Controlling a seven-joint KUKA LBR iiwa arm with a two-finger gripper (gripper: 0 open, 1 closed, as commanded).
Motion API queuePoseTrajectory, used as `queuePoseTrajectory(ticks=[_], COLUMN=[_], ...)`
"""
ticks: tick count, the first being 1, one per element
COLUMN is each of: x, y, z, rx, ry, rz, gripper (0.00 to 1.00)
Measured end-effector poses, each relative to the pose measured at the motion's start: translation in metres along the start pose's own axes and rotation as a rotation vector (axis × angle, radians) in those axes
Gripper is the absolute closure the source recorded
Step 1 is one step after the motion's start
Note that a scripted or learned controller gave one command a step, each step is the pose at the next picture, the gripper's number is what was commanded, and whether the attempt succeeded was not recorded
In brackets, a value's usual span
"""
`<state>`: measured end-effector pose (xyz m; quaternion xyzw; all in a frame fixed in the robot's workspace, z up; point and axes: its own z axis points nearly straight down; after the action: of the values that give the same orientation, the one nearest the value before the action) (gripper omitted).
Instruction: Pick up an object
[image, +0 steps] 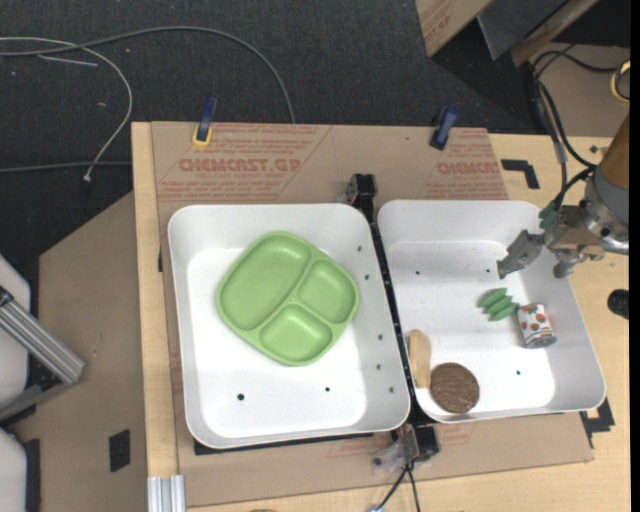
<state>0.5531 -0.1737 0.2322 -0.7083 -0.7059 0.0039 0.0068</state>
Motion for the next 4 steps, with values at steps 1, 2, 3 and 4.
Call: queuePoseTrajectory(ticks=[1, 2, 3, 4], x=[0.001, 0.001, 0.0, -0.002], y=[0.003, 0.009, 0.005, 0.008], z=[-0.007, 0.036, 0.099, 0.126], rx=[-0.014, -0.01, -0.007, -0.023], ry=[-0.003, -0.002, -0.001, -0.007], rz=[-0.003, -0.004, -0.003, -0.003], gripper=[0.0, 0.0, 0.0, 0.0])
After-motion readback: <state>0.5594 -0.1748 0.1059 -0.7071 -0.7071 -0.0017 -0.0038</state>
